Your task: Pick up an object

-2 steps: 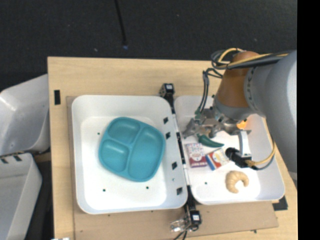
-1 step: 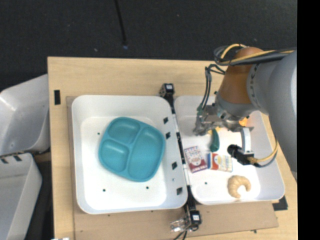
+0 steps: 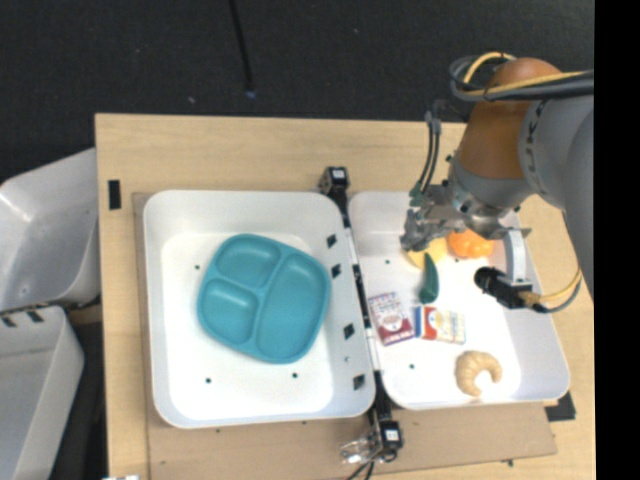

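Observation:
My gripper (image 3: 422,236) hangs low over the back of the right bin (image 3: 535,353), under the grey arm with its orange band. Just beneath and beside it lie a small yellow piece (image 3: 414,258) and a dark green pickle-shaped object (image 3: 429,280). An orange object (image 3: 466,244) sits to its right, partly hidden by the wrist. Further forward lie a red and white carton (image 3: 389,317), a small colourful packet (image 3: 440,324) and a tan croissant (image 3: 477,370). Nothing is visibly held.
The left bin (image 3: 170,368) holds a teal divided plate (image 3: 264,296). A ridge with black clips (image 3: 352,288) separates the two bins. A black cable fitting (image 3: 500,286) hangs from the wrist over the right bin.

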